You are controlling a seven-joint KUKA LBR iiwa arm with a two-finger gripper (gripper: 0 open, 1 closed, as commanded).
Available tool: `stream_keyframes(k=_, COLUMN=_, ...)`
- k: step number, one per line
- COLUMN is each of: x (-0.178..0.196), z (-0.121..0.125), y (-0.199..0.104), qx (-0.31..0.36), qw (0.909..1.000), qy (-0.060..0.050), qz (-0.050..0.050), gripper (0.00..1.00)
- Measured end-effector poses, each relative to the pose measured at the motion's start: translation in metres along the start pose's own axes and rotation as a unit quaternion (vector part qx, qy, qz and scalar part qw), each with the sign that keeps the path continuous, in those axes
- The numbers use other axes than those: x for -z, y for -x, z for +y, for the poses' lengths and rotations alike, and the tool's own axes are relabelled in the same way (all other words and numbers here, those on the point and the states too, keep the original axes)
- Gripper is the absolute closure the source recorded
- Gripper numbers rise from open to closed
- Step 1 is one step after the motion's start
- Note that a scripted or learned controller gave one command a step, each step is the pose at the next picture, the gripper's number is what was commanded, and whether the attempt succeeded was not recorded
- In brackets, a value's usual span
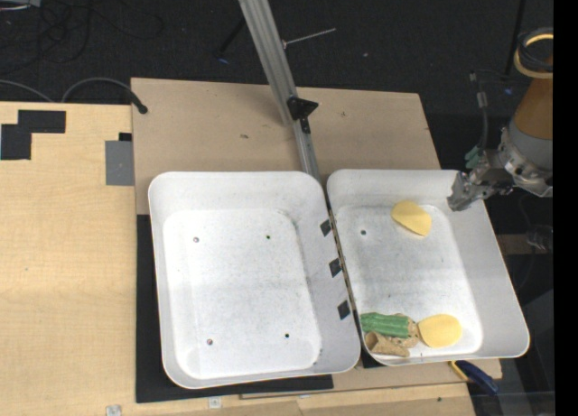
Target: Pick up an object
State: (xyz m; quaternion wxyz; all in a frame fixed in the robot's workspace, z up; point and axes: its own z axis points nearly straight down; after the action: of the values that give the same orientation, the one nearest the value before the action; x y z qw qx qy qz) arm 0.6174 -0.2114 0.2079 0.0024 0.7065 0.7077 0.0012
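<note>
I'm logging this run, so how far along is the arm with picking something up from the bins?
Nothing looks picked yet. The end effector sits at the far right edge of the right bin, near the yellow piece, which lies on the bin floor. The green item, the tan item and a second yellow piece rest at the near end. Reaching, grasping and lifting all remain.
</note>
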Motion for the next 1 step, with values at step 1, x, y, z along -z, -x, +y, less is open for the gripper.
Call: stream_keyframes(k=1, x=0.0011, z=0.0003, y=-0.0001, qx=0.001, qw=1.0, qy=-0.003, qz=0.001, gripper=1.0)
